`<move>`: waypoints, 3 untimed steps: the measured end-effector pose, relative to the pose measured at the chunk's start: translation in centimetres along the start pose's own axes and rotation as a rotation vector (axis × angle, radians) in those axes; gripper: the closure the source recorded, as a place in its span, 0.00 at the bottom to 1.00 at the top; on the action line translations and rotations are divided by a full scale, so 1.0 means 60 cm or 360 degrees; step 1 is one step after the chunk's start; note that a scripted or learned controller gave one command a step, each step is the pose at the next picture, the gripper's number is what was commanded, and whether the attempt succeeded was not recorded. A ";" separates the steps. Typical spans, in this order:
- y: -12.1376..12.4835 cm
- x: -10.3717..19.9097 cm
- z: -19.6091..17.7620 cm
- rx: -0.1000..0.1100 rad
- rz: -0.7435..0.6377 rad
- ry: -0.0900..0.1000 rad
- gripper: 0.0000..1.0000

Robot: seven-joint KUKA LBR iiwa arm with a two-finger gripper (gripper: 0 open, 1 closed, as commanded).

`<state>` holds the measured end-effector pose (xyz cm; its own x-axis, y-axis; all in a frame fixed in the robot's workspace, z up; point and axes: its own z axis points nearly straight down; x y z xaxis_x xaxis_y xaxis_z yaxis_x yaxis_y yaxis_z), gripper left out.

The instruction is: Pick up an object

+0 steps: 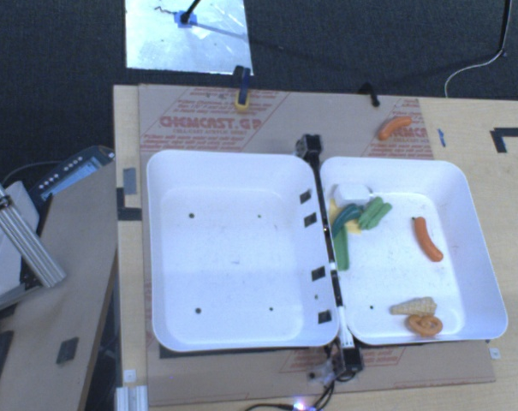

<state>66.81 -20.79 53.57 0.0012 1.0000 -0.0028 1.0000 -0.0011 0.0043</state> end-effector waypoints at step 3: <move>-0.115 0.002 0.000 0.0003 -0.0002 0.0004 1.00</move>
<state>59.89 -20.64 53.54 0.0001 1.0000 -0.0005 1.0000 -0.0001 0.0023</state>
